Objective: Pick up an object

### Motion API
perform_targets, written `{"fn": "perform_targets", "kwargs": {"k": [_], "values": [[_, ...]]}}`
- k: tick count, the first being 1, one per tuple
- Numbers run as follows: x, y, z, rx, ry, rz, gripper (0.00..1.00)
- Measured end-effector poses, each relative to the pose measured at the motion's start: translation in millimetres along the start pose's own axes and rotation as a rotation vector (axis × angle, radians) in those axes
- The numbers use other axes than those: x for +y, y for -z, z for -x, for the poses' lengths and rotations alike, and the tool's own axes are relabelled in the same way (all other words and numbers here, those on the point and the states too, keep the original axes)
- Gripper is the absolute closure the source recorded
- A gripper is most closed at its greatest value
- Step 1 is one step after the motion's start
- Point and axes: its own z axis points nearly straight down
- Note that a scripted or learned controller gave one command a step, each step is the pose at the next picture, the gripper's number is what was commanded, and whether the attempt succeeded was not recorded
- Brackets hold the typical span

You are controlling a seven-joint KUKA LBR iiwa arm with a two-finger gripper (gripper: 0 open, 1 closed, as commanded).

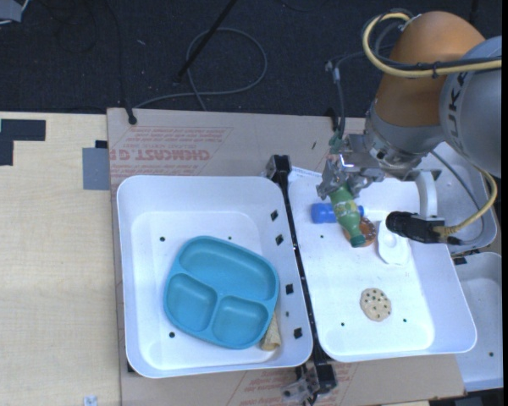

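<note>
Right of centre in the frame, the gripper point(339, 186) pinches the top of a green bottle point(349, 216) tilted over the right bin point(423, 328), beside a blue block point(323, 214).

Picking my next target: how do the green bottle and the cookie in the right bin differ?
The green bottle is long and green; the cookie is a flat, round, tan disc with dark specks. The bottle lies at the bin's far end under the gripper, crowded by a blue block; the cookie lies alone nearer the front. Both sit in the right bin.
</note>
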Motion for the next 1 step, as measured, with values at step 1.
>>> {"fn": "perform_targets", "kwargs": {"k": [1], "values": [[3.4,1.4,-47.8,-0.001,0.000,0.000,1.00]]}}
